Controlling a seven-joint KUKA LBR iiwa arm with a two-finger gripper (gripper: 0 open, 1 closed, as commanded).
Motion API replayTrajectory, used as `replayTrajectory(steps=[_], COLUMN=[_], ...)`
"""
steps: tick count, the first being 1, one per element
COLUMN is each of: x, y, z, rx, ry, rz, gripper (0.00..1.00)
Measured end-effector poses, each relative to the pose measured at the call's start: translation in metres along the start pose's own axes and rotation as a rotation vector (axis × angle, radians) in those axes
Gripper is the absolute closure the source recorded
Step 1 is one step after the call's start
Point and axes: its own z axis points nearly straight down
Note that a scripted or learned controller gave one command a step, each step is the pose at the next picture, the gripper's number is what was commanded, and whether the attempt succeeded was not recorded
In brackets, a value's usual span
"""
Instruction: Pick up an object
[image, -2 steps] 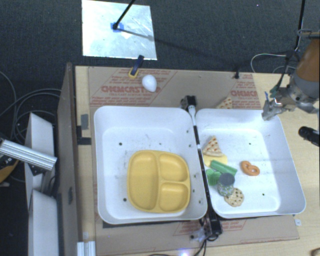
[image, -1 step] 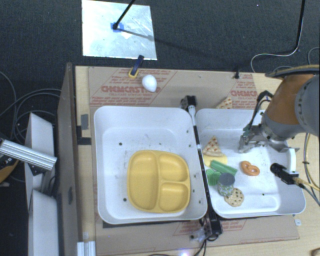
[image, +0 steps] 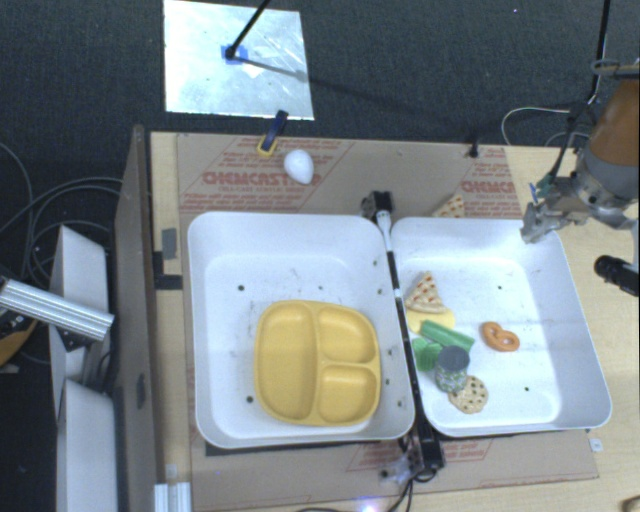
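the grey two-finger gripper (image: 537, 227), state i cannot tell, hovers over the right white bin's (image: 575, 330) far corner, well apart from the orange pretzel-shaped toy (image: 499, 337).

Smooth glossy plastic forms the white bins (image: 300, 235) and the yellow divided tray (image: 318, 362); matt printed cardboard (image: 250, 170) lies beneath.

Arm (image: 615, 130) cut off by right edge, upper links out of frame. Gripper (image: 537, 228) small and blurred at far rim of right bin (image: 575, 330); finger state unreadable. Green object (image: 440, 335) partly covered by dark round object (image: 452, 362); neither identifiable. Equipment at left edge cropped.
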Motion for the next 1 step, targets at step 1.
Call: replayTrajectory(steps=[1], x=[0.0046], y=[-0.0547], z=[-0.0678], rx=[0.008], ry=[0.004], rz=[0.005], gripper=[1.00])
